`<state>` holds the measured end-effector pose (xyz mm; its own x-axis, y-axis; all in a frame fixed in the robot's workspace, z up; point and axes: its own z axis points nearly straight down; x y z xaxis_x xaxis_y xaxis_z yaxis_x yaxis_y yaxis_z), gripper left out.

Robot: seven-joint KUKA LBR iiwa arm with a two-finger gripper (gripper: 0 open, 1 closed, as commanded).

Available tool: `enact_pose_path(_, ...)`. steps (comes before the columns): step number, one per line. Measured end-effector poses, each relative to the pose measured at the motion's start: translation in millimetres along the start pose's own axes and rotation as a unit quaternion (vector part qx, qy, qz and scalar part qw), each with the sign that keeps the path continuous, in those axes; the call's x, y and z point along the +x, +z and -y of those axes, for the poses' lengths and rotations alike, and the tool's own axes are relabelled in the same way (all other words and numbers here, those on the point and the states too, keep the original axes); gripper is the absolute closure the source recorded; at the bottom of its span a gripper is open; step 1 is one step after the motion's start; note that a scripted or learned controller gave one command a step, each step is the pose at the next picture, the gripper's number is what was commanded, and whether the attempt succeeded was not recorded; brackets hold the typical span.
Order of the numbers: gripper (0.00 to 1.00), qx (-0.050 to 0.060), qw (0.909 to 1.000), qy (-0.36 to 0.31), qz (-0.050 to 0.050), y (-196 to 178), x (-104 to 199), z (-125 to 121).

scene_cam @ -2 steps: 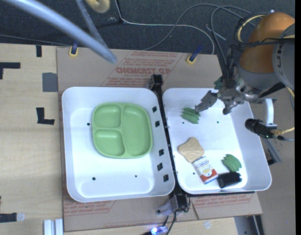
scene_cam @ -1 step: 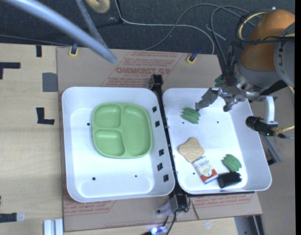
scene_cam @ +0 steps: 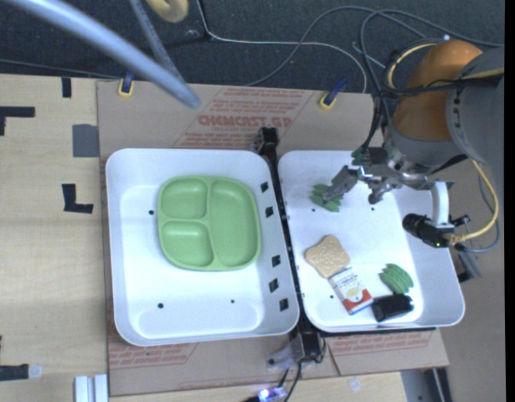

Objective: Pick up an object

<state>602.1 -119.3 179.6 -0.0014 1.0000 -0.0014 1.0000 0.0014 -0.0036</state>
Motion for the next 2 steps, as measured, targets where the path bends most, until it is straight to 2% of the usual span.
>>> enact_pose_path(1,0.0,0.001,1.0,0.0,0.0,62.6,6.5,-0.1)
enact_pose_path(2,0.0,-0.001,1.0,0.0,0.0,96.7,6.8,0.0)
